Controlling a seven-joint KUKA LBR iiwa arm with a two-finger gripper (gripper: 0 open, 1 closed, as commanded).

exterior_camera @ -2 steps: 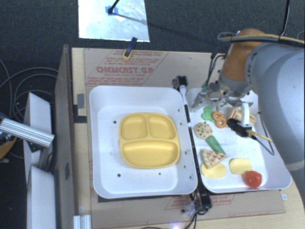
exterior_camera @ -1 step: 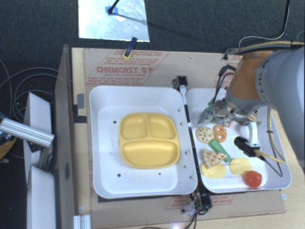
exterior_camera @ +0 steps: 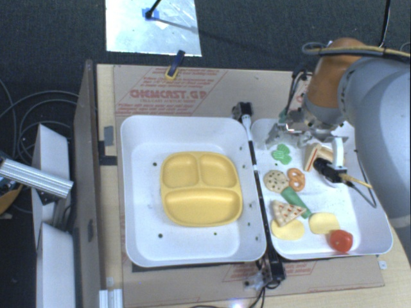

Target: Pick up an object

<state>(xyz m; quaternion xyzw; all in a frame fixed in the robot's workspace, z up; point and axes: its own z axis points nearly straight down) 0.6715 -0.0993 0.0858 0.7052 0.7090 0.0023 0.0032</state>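
You're over the green piece (exterior_camera: 280, 153), prob. light stiff plastic, so pinch across it; gripper (exterior_camera: 297, 130) fingers: can't tell.

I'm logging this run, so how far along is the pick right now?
Done: the arm has reached the right bin, and its gripper is low at the far end, near the green toy. In hand: nothing visibly gripped. Left: grasp and lift an item; the cookie, pretzel and tomato lie in the bin.
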